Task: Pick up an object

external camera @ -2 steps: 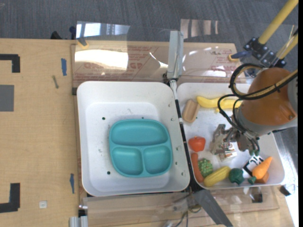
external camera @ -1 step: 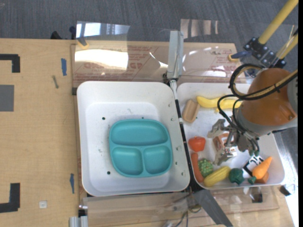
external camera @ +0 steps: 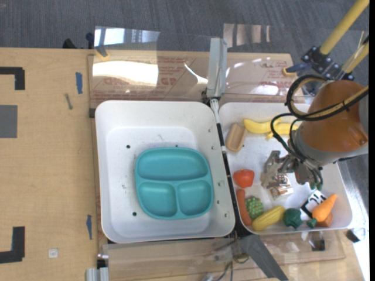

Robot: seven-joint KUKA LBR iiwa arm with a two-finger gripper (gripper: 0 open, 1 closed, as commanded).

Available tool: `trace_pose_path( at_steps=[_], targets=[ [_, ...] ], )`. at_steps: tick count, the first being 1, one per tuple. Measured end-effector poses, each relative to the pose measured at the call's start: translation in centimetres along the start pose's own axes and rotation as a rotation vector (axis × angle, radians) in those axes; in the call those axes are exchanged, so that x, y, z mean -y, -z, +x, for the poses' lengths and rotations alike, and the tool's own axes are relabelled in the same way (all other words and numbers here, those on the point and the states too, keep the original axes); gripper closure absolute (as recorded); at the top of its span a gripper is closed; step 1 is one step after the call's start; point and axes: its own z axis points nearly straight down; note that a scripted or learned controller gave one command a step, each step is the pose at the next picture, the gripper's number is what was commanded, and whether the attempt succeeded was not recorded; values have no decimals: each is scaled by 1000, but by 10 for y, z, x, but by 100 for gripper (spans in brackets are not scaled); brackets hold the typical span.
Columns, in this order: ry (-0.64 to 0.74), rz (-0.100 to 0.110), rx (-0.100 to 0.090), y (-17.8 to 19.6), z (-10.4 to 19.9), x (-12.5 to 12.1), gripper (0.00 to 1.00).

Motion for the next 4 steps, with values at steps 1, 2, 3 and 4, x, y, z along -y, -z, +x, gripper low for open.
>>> trace_pose_path(
  at_steps=[1, 2, 3, 4],
  targets=[
    [313, -4, -27, 45, -3, 106, 100],
    [607, -9, -23, -2, -12, 111, 100],
    [609, -10, -20, -3, -12, 108, 0],
    [526, 8, 18, -15, 19, 40, 0]
  ],
)
